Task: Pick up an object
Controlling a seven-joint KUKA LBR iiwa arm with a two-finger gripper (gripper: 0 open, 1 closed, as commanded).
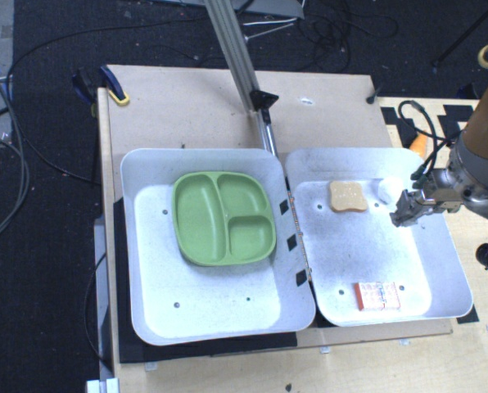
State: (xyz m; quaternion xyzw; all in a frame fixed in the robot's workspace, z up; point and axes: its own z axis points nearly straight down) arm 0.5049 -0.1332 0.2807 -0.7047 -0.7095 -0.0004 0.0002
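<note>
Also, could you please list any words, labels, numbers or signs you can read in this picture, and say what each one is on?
None can be read.
Small box in the right bin: red and white print on its top, too small and blurred to make out.
Green divided plate in the left bin: no markings visible.
Slice of bread: no markings visible.

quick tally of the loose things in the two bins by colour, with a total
green: 1, the divided plate in the left bin
tan: 1, the bread slice in the right bin
red and white: 1, the small packet in the right bin
white: 1, the small white object in the right bin
total: 4
</note>
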